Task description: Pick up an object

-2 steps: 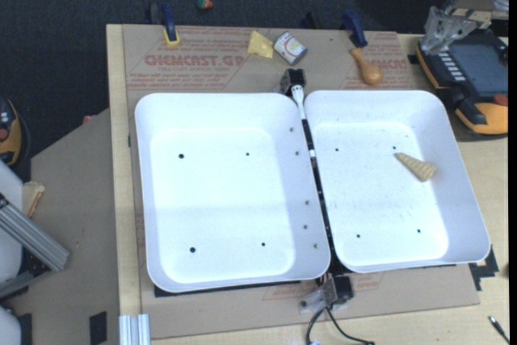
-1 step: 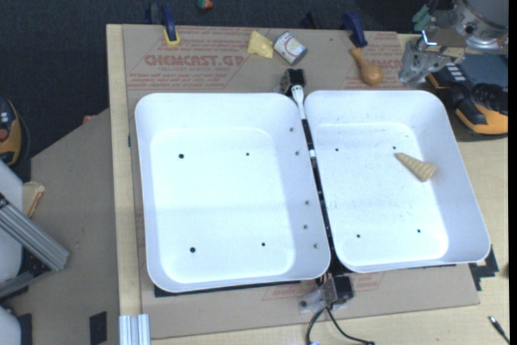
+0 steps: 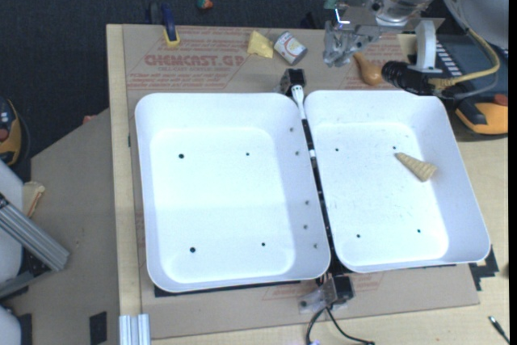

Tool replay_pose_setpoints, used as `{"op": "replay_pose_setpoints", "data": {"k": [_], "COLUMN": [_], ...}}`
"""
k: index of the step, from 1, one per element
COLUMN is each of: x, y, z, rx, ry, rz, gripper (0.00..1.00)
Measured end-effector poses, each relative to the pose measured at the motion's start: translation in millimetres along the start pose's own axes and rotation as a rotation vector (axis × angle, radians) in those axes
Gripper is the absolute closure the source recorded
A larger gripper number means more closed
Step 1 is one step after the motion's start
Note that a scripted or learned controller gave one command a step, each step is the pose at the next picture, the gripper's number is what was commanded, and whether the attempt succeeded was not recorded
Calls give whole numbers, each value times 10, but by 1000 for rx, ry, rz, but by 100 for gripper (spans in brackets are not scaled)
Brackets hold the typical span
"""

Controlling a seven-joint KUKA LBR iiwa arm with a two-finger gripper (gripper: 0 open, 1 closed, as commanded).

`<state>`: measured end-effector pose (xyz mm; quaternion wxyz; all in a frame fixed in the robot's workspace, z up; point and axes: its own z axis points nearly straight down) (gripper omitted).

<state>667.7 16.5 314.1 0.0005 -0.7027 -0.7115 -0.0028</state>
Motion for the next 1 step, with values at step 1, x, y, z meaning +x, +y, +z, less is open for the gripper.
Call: {"op": "replay_pose_setpoints", "data": {"k": [1], "x": [1239], "y": [-173], "z": [450], "rx": [10], "ry": [-1], "rz": [0], "gripper": [100]}}
